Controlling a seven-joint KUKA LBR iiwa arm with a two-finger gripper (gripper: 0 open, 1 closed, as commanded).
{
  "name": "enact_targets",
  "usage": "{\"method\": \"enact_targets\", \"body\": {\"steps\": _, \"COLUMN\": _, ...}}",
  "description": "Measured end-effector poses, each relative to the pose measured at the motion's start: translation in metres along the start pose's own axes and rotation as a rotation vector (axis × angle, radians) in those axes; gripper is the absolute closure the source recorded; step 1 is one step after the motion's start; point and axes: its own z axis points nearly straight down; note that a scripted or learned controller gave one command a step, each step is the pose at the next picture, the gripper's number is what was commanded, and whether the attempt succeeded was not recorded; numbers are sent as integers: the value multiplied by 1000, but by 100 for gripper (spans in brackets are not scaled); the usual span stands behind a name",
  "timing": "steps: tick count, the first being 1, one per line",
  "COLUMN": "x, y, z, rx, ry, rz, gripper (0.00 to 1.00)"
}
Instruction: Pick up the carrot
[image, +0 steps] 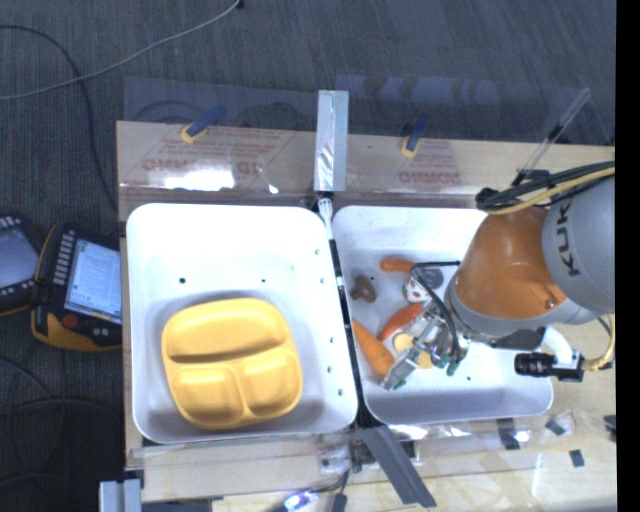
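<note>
The carrot (368, 345) is a tapered orange piece lying at a slant by the left wall of the right bin (500, 400). My gripper (415, 358) hangs low over the bin floor just right of the carrot, pointing down and to the left, with its lower tip close to the carrot's thin end. A second orange piece (400, 320) lies right above the gripper head, partly covered by it. Something small and pale yellow (404, 343) sits right against the gripper. I see nothing clearly held.
An orange item (396, 265), a brown lump (363, 290) and a white and red item (414, 290) lie in the right bin's back half. The left bin (150, 250) holds a yellow divided tray (232, 362). A metal divider (342, 300) separates the bins.
</note>
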Motion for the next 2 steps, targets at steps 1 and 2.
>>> {"method": "enact_targets", "body": {"steps": 1, "x": -1, "y": 2, "z": -7, "rx": -4, "ry": 2, "rz": 1, "gripper": 100}}
{"method": "enact_targets", "body": {"steps": 2, "x": -40, "y": 125, "z": -114, "rx": 15, "ry": 15, "rz": 294, "gripper": 100}}
